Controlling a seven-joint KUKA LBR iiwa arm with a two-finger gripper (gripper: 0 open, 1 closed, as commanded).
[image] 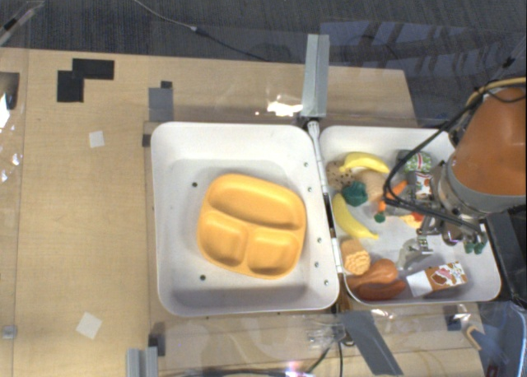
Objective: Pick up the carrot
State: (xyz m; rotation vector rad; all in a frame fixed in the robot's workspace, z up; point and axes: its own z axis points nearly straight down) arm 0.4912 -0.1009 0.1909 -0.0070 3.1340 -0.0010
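Observation:
The carrot (398, 190) shows as a short orange piece in the middle of the right bin (492, 285), next to a small can. Most of it is covered by cables and the wrist. A second orange-red bit (417, 219) just below may belong to it; I cannot tell. The grey arm with its orange band (494, 153) reaches in from the right over that bin. My gripper (416, 249) hangs low over the bin's lower middle, slightly below and right of the carrot, above a brown item.
The right bin also holds two bananas (367, 162) (350, 219), a dark green toy (356, 195), a can (418, 163), a tan roll (356, 261), a brown loaf-like item (379, 281) and a red-and-white packet (449, 275). A yellow compartment tray (251, 223) lies in the left bin (177, 285).

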